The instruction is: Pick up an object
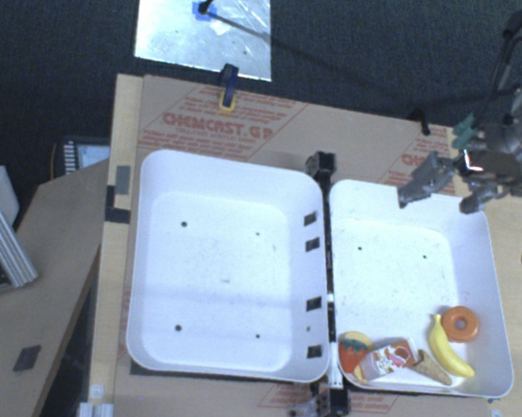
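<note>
My claw (445,191) hangs spread and empty over the far rim of the right bin (395,267), while the banana (447,348), donut (460,323) and packet (388,358) huddle in its near corner — packed so tight I fear the fingers snag two, or skid off the wall.

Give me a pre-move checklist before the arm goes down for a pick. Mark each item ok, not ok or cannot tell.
1. Gripper fingers apart, nothing between them: ok.
2. Gripper over a target: not ok; it hangs at the right bin's far edge.
3. Objects in the right bin: ok; all crowd its near corner.
4. Banana free on top: ok.
5. Donut apart from the banana: not ok; they touch.
6. Packet clear of the tomato: not ok; it lies against it.
</note>
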Robot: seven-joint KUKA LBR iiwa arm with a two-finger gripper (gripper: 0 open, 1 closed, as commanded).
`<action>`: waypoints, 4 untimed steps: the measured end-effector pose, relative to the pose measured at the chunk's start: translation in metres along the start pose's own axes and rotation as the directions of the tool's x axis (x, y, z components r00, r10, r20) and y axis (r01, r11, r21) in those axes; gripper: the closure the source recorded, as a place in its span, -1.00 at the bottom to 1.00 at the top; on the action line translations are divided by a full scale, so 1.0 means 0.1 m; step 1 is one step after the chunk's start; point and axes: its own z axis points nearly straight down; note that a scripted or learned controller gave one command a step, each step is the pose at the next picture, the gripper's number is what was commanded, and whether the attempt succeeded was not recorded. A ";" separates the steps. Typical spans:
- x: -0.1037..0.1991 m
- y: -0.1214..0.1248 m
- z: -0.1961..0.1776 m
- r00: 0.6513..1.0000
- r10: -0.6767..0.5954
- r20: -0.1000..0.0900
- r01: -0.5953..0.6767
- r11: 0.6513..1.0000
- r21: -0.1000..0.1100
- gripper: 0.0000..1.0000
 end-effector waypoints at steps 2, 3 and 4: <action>1.40 -0.04 -0.58 1.000 0.002 0.001 -0.002 1.000 0.016 -1.00; 1.91 -0.04 -0.58 1.000 0.005 0.001 -0.005 1.000 0.017 -1.00; 2.24 -0.03 -0.58 1.000 0.006 0.001 -0.006 1.000 0.017 -1.00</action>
